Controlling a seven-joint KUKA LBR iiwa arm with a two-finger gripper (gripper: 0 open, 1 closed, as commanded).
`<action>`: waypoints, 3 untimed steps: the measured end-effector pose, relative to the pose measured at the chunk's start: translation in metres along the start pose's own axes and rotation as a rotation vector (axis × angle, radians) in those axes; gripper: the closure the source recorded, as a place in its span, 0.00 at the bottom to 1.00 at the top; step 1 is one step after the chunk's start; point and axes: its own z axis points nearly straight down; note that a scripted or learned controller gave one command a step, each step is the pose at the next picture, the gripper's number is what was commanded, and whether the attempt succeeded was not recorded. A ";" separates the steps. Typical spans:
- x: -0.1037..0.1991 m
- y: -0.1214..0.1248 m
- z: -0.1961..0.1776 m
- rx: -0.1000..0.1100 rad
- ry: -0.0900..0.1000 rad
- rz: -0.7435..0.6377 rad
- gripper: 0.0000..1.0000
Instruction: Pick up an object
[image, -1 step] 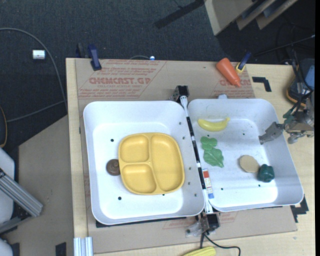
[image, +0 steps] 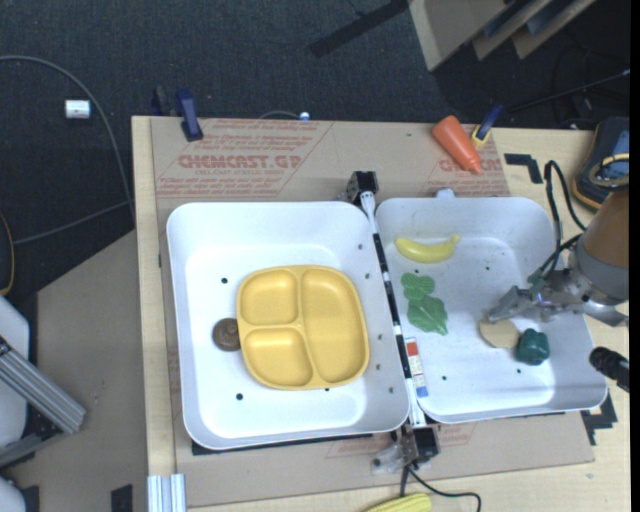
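- The tan object (image: 495, 333) lies in the right bin (image: 470, 400), touching the dark green object (image: 532, 346), just below the pincer (image: 512, 303).
- The pincer's opening cannot be told; nothing is seen held.
- A straight descent is advised, so that one piece is straddled (not both).
- Counted: two bins, one yellow tray (image: 301, 327), one banana (image: 426, 248), one green leaf piece (image: 425, 303), one brown disc (image: 226, 334).

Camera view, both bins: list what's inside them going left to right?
Brown round piece → yellow divided plate → green leafy piece → tan flat piece → dark green piece. The yellow banana is left out, since it spans the same columns as the leafy piece.
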 end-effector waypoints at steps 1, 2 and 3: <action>-0.001 -0.049 0.007 -0.004 0.002 0.000 0.00; 0.079 0.019 0.011 0.001 -0.003 0.001 0.00; 0.152 0.132 -0.091 -0.003 -0.002 0.000 0.00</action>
